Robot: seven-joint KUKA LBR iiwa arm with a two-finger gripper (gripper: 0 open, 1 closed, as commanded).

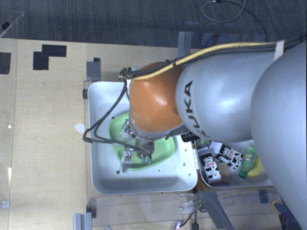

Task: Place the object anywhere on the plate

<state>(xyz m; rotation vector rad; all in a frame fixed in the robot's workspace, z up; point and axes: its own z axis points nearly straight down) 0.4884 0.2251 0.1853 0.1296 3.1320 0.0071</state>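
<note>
A light green plate (165, 150) lies in the left white bin (103, 104), mostly covered by the arm. My gripper (128, 162) hangs low over the plate's near-left rim, under the orange wrist band (153, 104). Its fingertips are small and partly hidden by the wrist body. I see no object between them or on the visible parts of the plate.
The right bin (218, 178) holds several items: a green bottle (247, 161), a yellow thing (256, 169) and black-and-white patterned pieces (211, 169). Black cables (98, 128) loop from the wrist over the left bin. The large grey arm covers the right of the view.
</note>
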